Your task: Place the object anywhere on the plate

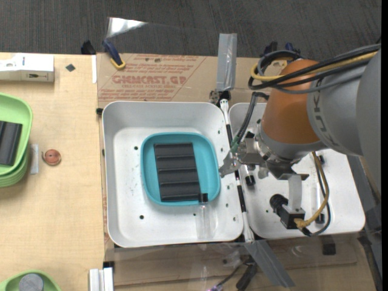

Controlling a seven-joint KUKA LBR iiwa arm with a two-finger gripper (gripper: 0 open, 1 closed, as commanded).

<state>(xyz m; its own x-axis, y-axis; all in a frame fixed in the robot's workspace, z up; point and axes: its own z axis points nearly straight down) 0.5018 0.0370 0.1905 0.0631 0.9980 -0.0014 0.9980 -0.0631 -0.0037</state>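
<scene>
Black and ribbed, the flat rectangular block (177, 171) lies in four raised bars on the teal, rounded-square plate (209, 162). It covers most of the plate's middle, with its long side running up and down the frame. The plate sits in the centre of the left shallow white bin (118, 180).

Just right of the plate, the grey arm with its orange band hangs over the rim where the two bins meet. The two-finger gripper (240, 162) is mostly hidden beneath the wrist, so whether it is spread or closed cannot be told, and nothing can be seen held in it.

A small clear plastic piece (206, 221) lies near the left bin's lower edge. The right shallow white bin (345, 217) sits under the arm.
</scene>
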